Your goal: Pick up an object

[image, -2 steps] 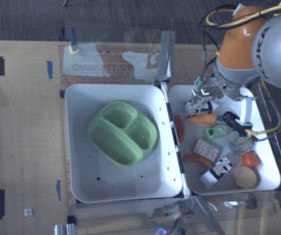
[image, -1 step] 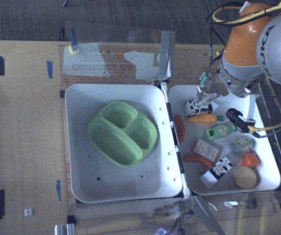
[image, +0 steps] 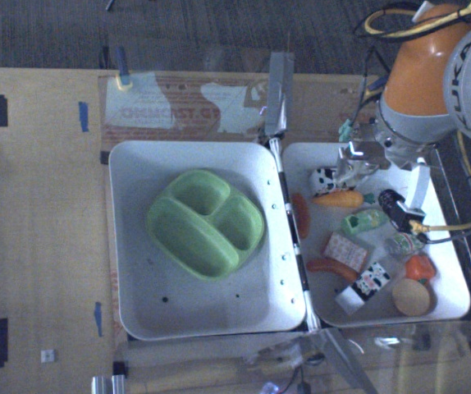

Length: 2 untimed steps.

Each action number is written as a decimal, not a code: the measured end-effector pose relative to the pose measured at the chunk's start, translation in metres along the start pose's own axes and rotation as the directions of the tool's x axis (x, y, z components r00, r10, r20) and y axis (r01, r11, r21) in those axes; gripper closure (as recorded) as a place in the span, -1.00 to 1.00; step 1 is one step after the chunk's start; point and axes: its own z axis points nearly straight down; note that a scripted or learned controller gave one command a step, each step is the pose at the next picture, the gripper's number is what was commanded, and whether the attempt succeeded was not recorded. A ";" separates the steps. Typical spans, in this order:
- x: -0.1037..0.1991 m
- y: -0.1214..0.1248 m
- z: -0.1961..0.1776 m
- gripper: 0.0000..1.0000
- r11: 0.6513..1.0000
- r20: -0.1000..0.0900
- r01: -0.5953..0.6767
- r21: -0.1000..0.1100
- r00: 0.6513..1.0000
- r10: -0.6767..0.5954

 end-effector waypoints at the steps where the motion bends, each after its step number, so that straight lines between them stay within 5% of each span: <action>1: -0.031 0.048 0.009 1.00 0.939 0.000 -0.344 -0.003 0.939 0.344; 2: 0.022 0.000 -0.023 1.00 0.795 0.002 -0.606 0.002 0.795 0.606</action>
